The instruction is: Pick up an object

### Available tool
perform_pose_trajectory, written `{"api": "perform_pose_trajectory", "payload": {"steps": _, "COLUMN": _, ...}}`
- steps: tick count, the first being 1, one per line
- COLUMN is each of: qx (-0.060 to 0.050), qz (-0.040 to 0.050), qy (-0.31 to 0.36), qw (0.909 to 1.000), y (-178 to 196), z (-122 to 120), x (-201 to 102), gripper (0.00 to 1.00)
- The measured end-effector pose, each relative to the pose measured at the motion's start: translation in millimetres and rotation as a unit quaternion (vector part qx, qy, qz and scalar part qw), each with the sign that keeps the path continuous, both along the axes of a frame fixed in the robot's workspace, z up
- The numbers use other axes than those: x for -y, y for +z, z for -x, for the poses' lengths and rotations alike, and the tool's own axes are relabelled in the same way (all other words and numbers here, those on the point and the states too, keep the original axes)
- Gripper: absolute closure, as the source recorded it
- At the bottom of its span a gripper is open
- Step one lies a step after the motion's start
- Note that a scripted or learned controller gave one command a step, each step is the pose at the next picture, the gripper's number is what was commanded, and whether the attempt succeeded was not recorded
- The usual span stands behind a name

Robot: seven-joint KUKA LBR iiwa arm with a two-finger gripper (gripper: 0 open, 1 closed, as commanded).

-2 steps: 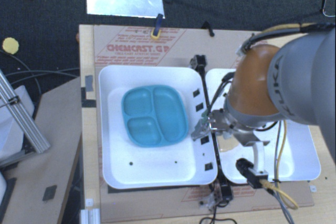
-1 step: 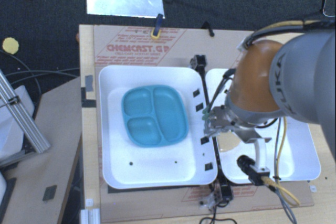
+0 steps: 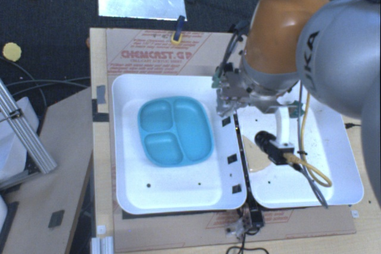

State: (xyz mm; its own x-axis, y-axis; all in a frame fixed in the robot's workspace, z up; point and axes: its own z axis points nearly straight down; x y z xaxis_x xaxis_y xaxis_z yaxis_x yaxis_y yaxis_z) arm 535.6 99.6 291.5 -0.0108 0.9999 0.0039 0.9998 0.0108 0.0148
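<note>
- Blue divided plate: the only loose object made out in either bin, so it is taken as the task's thing. It lies flat and right way up near the middle of the left bin, clear of all four walls.
- Look of the plate: rounded rectangle in smooth sky-blue plastic. Three compartments are formed by raised ribs, two above and one below. A low rolled rim is noted, and the compartments are bare.
- Gripper: seen low over the shared wall where the left bin meets the right bin, just beside the plate's upper right corner. Its jaws are masked by the wrist, so whether they are spread or pressed together cannot be told. Nothing is seen to be held.
- Arm: carried in over the right bin.
- Judgement: the station at the plate's edge is probably chosen because the rim is the one part thin enough to be pinched. The flat body offers no purchase from above.
</note>
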Motion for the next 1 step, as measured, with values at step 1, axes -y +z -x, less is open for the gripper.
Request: {"api": "perform_pose_trajectory", "payload": {"steps": 1, "qx": -0.005, "qz": 0.0006, "qy": -0.001, "qw": 1.0000, "y": 15.3, "z": -13.0, "x": -51.1, "gripper": 1.00}}
